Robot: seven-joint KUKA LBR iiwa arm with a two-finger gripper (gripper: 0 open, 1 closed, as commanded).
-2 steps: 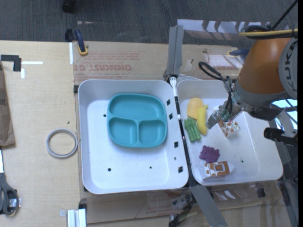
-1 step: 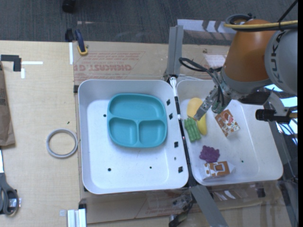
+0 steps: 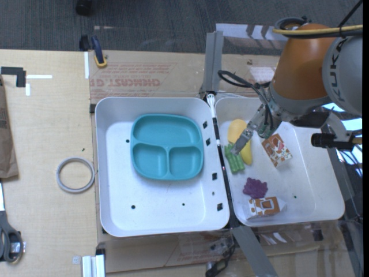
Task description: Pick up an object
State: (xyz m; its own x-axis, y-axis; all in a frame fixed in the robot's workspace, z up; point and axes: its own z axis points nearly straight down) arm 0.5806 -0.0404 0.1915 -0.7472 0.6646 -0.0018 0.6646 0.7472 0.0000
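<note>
The worktop (image 3: 46,126) carries two bins: the left bin (image 3: 115,212) holds a teal divided plate (image 3: 167,146), and the right bin (image 3: 323,195) holds the pickable clutter. There the jaws (image 3: 241,143) sit low over a yellow object (image 3: 237,133) and a green object (image 3: 235,160) (whether apart or together, I cannot tell), seemingly placed for a grab.

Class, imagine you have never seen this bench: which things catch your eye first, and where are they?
The turquoise three-compartment plastic plate lies in the left white bin. The grey arm's big orange band looms over the right white bin, its end effector down by a yellow toy and a green one. A purple toy grape bunch lies nearer the camera.
</note>
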